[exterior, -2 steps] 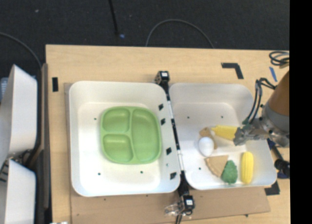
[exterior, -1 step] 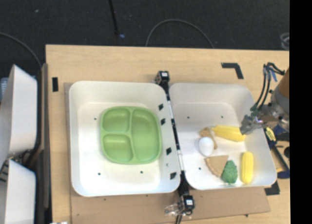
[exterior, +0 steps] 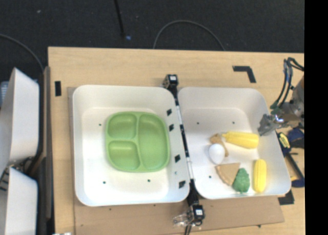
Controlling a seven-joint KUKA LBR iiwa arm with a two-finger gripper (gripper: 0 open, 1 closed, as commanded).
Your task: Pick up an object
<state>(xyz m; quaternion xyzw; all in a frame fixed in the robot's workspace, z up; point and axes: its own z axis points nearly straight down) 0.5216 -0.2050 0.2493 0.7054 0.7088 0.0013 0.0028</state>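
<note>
Dark floor surrounds the wooden bench (exterior: 61, 218), which carries two white bins. At the right bin's (exterior: 215, 101) three o'clock edge hovers the hand (exterior: 270, 121); whether it is apart or together I cannot tell. Just beside it lies a yellow corn cob (exterior: 241, 139). This looks like the approach step: next, descend over the cob.

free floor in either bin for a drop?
Right bin: the far half and near-left corner are bare. Crowded at near right: two corn cobs, egg, broccoli. Left bin: bare strips around the green tray.
</note>
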